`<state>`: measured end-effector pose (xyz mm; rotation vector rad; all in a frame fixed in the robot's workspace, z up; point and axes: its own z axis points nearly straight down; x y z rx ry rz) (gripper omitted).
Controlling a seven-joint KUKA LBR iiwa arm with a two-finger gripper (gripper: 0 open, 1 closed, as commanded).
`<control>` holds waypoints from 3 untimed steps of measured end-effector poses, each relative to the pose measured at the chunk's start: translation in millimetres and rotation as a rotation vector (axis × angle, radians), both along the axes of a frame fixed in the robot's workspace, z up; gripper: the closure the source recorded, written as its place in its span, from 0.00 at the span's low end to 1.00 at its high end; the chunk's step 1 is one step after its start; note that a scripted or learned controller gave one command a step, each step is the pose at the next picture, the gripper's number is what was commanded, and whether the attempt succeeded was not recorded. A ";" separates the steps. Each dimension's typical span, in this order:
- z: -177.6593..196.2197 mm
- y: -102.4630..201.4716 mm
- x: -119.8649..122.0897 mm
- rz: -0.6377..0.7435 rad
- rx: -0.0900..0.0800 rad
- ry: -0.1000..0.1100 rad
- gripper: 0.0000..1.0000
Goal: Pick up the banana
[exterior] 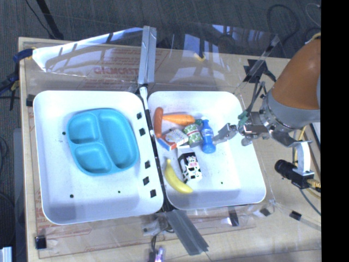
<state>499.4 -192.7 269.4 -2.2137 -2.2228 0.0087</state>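
Observation:
The yellow banana point(177, 179) lies near the front left corner of the right bin point(248, 179), beside a black-and-white cow-patterned box point(190, 167). My gripper point(223, 132) hangs over the middle right of this bin, just right of a blue bottle point(207, 137). It is well behind and to the right of the banana, and nothing shows in its hold.
Behind the banana sit a sausage point(158, 121), a carrot point(179, 118), a green can point(192, 131) and a red-and-white packet point(172, 138). The left bin point(49, 190) holds a blue divided plate point(102, 141). A ridge with black clips divides the bins.

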 end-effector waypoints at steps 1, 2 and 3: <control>-132.2 60.5 -16.9 0.156 0.002 0.000 0.00; -133.5 87.0 -18.4 0.253 -0.013 -0.009 0.00; -164.4 79.8 -15.4 0.063 -0.020 -0.036 0.00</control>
